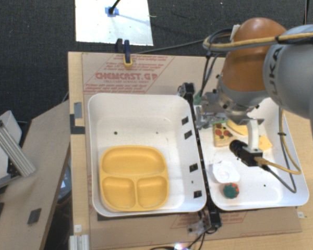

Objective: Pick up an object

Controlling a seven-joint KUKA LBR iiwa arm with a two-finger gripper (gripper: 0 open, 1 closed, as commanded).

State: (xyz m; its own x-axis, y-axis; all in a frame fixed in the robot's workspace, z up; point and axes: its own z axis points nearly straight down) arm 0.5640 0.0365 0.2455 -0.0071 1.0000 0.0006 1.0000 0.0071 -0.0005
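My gripper (204,116) hangs low over the back left part of the right bin (281,194), close to the wall shared by the two bins. The grey arm and its orange band hide most of that bin's back. Just right of the gripper lies a pizza-slice toy (221,133). A yellow piece (265,142) pokes out beyond it, partly hidden by the wrist. Toward the front of this bin sit a white round piece (223,172) and a small green object with a red spot (230,190).
The left bin (141,108) holds a yellow divided plate (134,177) in its front half. A row of black clips (193,166) runs along the wall between the bins. A blue-and-yellow clamp (126,52) stands on the board behind the bins.
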